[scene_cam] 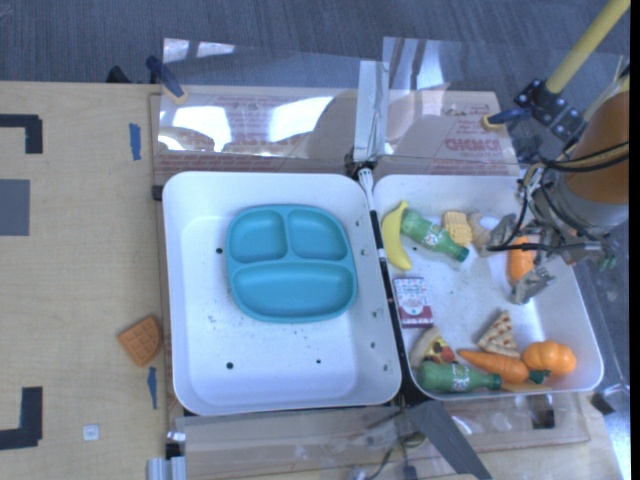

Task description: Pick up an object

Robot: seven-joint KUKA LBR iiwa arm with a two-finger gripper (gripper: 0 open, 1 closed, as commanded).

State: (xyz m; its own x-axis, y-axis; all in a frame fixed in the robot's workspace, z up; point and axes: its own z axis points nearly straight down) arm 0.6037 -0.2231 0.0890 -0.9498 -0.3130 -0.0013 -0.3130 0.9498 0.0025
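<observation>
Orange is the colour of the small toy (519,264) close beside my gripper (528,273), near the right wall of the right bin (588,340). It may be a little carrot, but it is too small for me to be sure. I cannot tell if my jaws are open or shut, or if they have hold of anything, because my wrist hides them.

I think I am at the reaching step, low over the toys. Next I would need to get the orange toy between my jaws, squeeze, and lift straight up.

Other toys lie near: a green bottle (434,236) touching a banana (395,236), and a small red box (412,301) with writing too tiny to read. Red words on the cardboard (470,138) behind are blurry. A blue plate (290,262) sits in the left bin (190,298).
</observation>
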